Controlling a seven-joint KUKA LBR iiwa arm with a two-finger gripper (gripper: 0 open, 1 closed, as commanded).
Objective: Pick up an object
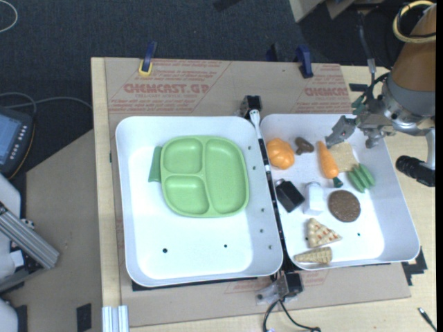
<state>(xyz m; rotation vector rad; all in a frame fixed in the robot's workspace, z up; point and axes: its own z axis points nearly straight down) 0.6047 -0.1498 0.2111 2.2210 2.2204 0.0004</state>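
Currently fingers point(340, 131) hover over right bin point(387, 251), nothing between them; spread or pressed together, cannot tell. Carrot point(327, 159) just below fingers, brown lump point(304, 144) beside, orange point(280, 153) further left. Risk: crowded cluster, tips nudge carrot aside, close on air.

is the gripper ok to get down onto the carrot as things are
Probably yes. The gripper hangs just up and right of the carrot in the right bin. The carrot lies with bare floor along both long sides, though the green pod lies near its lower end.
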